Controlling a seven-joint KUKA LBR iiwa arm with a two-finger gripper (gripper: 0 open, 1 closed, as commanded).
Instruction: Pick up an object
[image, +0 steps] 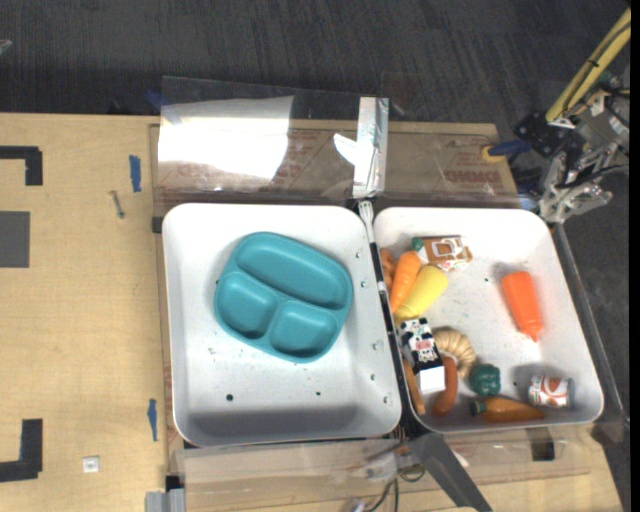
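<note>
Pale wooden tabletop stretches across the left of the scene, bare but for black tape marks. Next comes a shallow white plastic bin holding a single teal plastic plate with three compartments, lying flat near its middle. A second shallow white bin sits just beside it and carries the pickable clutter. A soft-looking orange toy vegetable touches a yellow one against the left wall. Below them a small black-and-white cow-print carton sits against a tan toy croissant. Further right a fat orange toy carrot lies alone on open floor, well apart from its neighbours. A slim orange carrot and a small red-and-white tin can rest along the near wall.

Above the right bin's far corner hangs the robot's pale metal hand, outside the rim and carrying nothing visible. Whether it is spread or pressed together cannot be told from this angle.

No pick appears to have begun. Risk likely lies in the crowded left cluster, where a descent could land on two toys at once or nudge one aside. Anything hugging a wall may leave no room to close. The lone fat carrot looks the safer target, though its rounded body could roll or slip free.
</note>
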